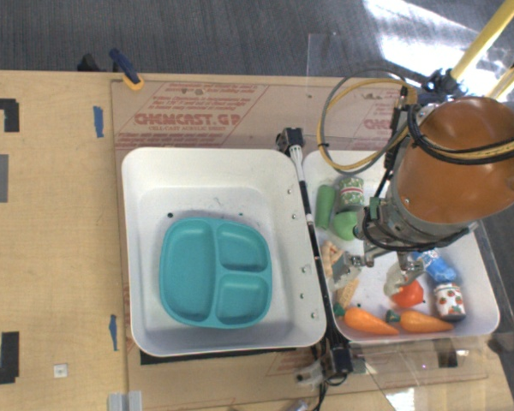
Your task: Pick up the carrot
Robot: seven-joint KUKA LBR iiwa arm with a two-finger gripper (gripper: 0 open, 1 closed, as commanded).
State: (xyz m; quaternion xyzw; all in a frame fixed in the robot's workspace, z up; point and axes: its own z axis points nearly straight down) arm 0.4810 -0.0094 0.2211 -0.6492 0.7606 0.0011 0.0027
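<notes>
Hovering over the right bin [490, 311], the arm [454, 165] hangs its wrist low above a crowded heap, and whether the jaws are released or clenched I cannot tell from up here: the orange bulk hides too much.

Where's the target? One carrot [368, 320] lies flat along the bin's 6 o'clock wall, and a second carrot [424, 321] lies just beside it toward 3 o'clock, tips nearly meeting. Neither one is gripped.

Plenty can go wrong from here. A red tomato [409, 294] sits at 12 o'clock of the second carrot, directly under the wrist, so a straight drop looks likely to land on it instead. A spotted can [450, 300] and a blue packet [441, 270] crowd in from 2 o'clock, and a closing grip could catch either one or knock the can over.

Both carrots hug the wall, leaving little room on the 6 o'clock side; a descent there risks striking the rim or pinning the carrot against it. They're tapered and smooth too, so a squeeze near the thin end may squirt one out sideways.

Over at 9 o'clock, the left bin [137, 229] holds a teal plate [214, 272], well clear of trouble. Green bottles [338, 208] at the right bin's 11 o'clock corner stand apart from the carrots.
</notes>
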